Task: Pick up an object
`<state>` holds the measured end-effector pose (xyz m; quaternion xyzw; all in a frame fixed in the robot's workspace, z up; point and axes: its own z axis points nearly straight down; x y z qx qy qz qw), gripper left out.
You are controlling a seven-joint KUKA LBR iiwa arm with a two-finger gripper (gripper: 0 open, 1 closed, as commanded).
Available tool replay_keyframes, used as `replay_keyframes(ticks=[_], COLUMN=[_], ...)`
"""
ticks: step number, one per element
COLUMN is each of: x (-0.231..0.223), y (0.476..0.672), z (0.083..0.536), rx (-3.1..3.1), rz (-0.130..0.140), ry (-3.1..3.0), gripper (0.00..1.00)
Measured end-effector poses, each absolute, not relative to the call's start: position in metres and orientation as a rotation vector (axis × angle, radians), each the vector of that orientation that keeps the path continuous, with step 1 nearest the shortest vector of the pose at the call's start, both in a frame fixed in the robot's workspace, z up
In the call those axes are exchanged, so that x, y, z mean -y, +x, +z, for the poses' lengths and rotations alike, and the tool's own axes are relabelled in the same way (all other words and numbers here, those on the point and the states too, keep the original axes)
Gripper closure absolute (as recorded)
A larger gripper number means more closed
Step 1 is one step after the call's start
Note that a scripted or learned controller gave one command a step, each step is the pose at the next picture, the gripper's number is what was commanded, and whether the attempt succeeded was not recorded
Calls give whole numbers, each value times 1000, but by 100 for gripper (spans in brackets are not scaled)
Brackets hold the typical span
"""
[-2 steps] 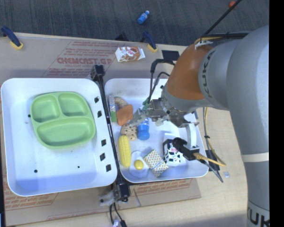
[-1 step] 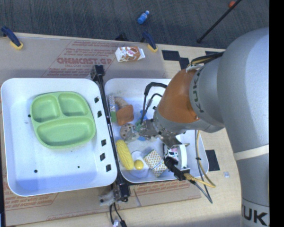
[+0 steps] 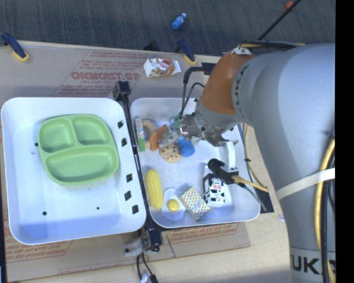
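Observation:
My gripper (image 3: 184, 128) hangs low over the upper middle of the right bin (image 3: 248, 208), with the orange wrist band just behind it. Directly under and beside it lie a blue object (image 3: 187, 148), a round cookie (image 3: 171, 153) and an orange carrot-like piece (image 3: 158, 135). The wrist hides how the gripper meets these things. Further toward the front of the bin lie a yellow corn cob (image 3: 154, 188), a small yellow piece (image 3: 173, 205), a patterned packet (image 3: 193, 200) and a black-and-white spotted object (image 3: 216, 192).
The left bin (image 3: 17, 217) holds a green divided plate (image 3: 78, 147). A black divider with clips (image 3: 131, 158) runs between the bins. A snack packet (image 3: 161, 67) lies on the cardboard behind the bins, and a blue item (image 3: 177, 21) lies on the floor. The grey arm covers the right side.

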<state>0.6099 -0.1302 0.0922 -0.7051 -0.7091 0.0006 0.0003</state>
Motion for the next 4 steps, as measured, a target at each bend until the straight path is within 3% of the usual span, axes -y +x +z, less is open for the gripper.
replay_keyframes(ticks=[1,2,3,4], x=[99,94,93,92], y=[629,586,573,534], z=[92,92,92,91], rx=[2229,2226,2227,2227], rz=[3,4,5,4], ry=[-2214,-2213,-2213,-2212], gripper=[0,0,0,0])
